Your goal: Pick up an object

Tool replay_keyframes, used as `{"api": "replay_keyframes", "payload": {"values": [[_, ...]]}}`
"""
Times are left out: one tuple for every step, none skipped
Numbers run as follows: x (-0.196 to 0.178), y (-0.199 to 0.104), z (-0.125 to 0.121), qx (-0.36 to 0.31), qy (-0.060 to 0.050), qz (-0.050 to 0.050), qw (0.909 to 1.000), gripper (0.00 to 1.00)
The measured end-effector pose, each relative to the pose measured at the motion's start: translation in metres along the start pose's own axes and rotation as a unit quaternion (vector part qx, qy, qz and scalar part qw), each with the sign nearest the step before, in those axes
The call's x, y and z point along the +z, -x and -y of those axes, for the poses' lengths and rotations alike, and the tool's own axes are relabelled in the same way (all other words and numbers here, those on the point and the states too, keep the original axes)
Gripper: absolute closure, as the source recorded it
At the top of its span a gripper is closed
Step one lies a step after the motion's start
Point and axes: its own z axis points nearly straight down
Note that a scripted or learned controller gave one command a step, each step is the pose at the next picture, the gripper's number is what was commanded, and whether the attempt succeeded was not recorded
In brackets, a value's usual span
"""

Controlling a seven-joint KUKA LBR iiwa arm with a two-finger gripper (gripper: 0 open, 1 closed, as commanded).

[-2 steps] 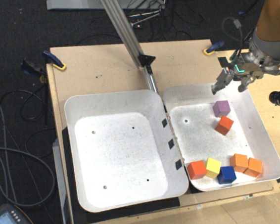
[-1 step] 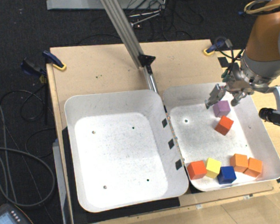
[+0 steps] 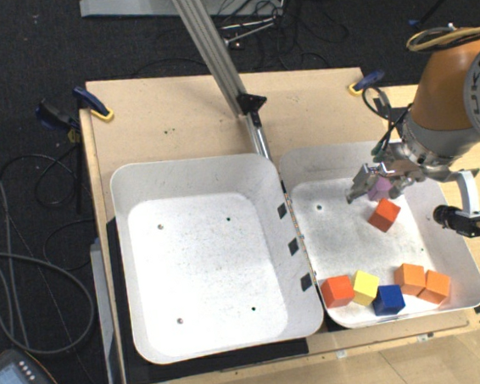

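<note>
The tabletop (image 3: 181,116) carries two shallow white bins. The left bin (image 3: 138,197) lies at 9 o'clock of the right bin (image 3: 328,220). The arm (image 3: 456,96) enters from 3 o'clock, and its hand (image 3: 381,182) hangs over the upper part of the right bin.

A small purple object (image 3: 379,187) sits between the fingers, so the hand appears to be grasping it; the contact itself is too small to confirm. An orange cube (image 3: 385,214) lies tilted at 6 o'clock of the hand, just beside it.

Along the bin's 6 o'clock wall sit a red-orange cube (image 3: 337,290), a yellow cube (image 3: 365,286), a blue cube (image 3: 389,299) and two orange cubes (image 3: 424,282), close together.

Procedure, as judged:
1. Hold the grip firm.
2. Lift straight up.
3. Avoid brushing the tilted orange cube.
4. Clear the bin wall before any sideways travel.
</note>
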Motion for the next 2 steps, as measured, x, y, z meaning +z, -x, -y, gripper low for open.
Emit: {"api": "replay_keyframes", "payload": {"values": [[0.05,0.012,-0.005,0.0,0.01,0.005,0.9999,0.0],[0.037,0.011,-0.006,0.0,0.012,0.005,0.9999,1.0]]}}
